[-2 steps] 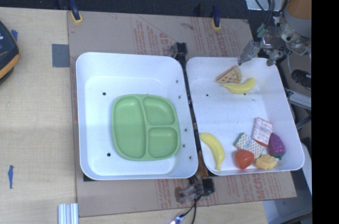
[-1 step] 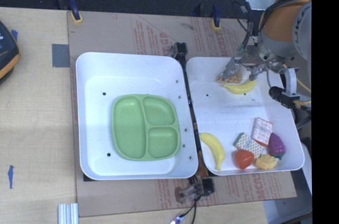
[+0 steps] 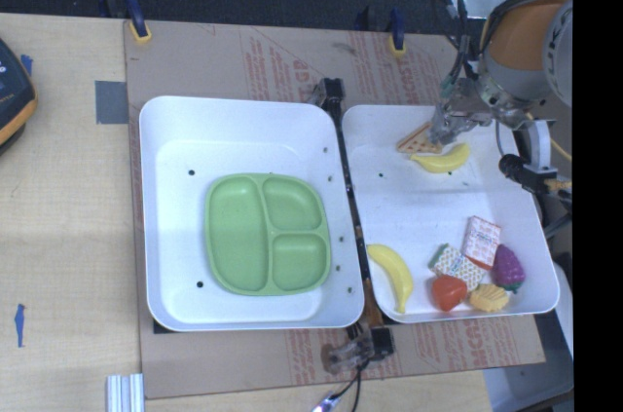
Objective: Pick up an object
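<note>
Spanning the tabletop (image 3: 68,206), two white bins sit side by side. Left bin (image 3: 170,123) holds a green divided plate (image 3: 266,233). Right bin (image 3: 531,235) holds a banana (image 3: 392,275) at its near left and a cluster of small toy foods (image 3: 477,269) at its near right. At the far side, the hand (image 3: 450,130) hangs over a second banana (image 3: 440,160) and a cracker (image 3: 417,142); finger spacing cannot be told.

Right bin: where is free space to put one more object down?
The right bin has bare floor in its middle, between the upper banana under the gripper and the lower banana. Its front right corner is crowded with toys. The left bin is bare around the green plate.
</note>
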You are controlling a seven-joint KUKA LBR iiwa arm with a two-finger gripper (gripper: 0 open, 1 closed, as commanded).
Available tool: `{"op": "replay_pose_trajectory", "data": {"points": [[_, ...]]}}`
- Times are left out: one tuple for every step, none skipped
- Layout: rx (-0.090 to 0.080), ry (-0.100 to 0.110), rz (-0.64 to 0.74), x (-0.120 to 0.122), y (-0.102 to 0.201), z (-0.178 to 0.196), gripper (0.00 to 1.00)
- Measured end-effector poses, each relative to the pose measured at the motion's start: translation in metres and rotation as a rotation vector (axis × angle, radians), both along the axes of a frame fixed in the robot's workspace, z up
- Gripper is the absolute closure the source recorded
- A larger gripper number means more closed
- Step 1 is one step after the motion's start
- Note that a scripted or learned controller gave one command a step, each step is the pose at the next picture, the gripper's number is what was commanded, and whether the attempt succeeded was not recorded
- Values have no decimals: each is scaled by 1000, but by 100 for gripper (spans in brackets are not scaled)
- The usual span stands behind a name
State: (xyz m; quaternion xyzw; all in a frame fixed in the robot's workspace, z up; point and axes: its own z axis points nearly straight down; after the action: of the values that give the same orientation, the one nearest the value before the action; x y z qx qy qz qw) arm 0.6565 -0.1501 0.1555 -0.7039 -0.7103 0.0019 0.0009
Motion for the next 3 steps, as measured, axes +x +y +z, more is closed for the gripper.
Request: {"op": "replay_pose_trajectory", "data": {"points": [[2,-3,-3,0,73,37,100],[0,-3,-7,-19,3,68,100],[3,-1,-5,-56,44,111,100]]}}
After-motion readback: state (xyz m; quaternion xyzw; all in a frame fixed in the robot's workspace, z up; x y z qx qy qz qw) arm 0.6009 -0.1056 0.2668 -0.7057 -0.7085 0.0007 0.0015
